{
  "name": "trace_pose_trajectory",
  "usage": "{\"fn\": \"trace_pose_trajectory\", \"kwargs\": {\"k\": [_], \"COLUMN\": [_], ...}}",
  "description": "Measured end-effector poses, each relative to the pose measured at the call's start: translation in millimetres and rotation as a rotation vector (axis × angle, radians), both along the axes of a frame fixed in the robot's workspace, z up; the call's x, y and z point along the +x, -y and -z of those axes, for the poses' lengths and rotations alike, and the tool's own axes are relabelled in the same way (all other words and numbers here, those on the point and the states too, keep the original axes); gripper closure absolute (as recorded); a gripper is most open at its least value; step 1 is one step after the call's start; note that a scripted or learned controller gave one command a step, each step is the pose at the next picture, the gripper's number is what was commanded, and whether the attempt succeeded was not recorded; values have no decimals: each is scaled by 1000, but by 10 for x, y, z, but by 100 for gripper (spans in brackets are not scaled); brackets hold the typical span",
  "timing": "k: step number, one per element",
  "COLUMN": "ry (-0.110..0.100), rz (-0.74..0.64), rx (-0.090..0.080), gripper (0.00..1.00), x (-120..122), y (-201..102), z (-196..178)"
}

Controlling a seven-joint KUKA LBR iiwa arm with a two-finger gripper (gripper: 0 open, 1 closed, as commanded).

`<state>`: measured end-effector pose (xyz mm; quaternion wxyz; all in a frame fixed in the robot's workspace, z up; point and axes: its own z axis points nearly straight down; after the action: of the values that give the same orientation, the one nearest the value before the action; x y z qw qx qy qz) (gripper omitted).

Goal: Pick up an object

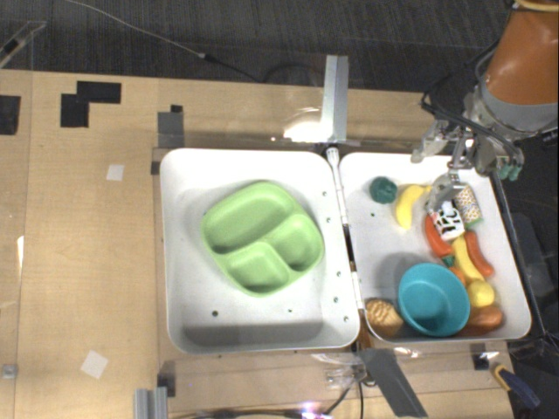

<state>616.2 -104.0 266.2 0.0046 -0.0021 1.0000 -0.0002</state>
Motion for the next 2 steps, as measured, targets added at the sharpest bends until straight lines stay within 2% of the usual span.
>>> {"fn": "trace_pose_trajectory", "kwargs": {"k": [1,2], "ry": [5,6], "rz": [132,12], "rx": [2,-1], "gripper": [0,0], "x": [192,-605], "y": [-53,297], "z": [1597,1760]}}
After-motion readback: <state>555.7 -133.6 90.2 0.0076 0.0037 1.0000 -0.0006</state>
